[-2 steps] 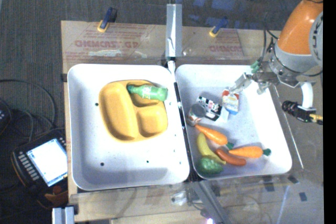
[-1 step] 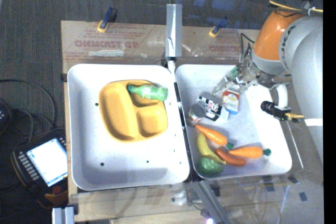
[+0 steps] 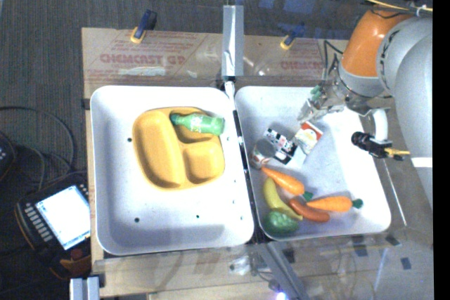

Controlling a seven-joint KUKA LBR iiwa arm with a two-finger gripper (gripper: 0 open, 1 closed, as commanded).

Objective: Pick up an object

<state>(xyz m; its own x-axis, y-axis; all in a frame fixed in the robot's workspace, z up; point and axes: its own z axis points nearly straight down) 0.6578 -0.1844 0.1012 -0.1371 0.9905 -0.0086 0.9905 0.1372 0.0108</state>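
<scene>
My gripper [image 3: 316, 107] hangs over the far part of the right bin [image 3: 365, 179], pointing down and to the left. Just below its tip lies a small red and white carton [image 3: 308, 136]. Left of the carton are a black and white packet [image 3: 280, 143] and a small grey can [image 3: 263, 150]. Nearer the front lie an orange carrot [image 3: 284, 181], a second carrot [image 3: 330, 204], a red pepper-like piece [image 3: 307, 211], a yellow banana [image 3: 273, 196] and a green vegetable [image 3: 281, 222]. Nothing shows between the gripper's tips.
The left bin [image 3: 119, 214] holds a yellow divided tray [image 3: 169, 154] with a green bottle [image 3: 200, 124] lying across its far edge. A metal post [image 3: 230, 46] stands behind the seam between the bins. Clamps [image 3: 144, 24] hold the board at the back.
</scene>
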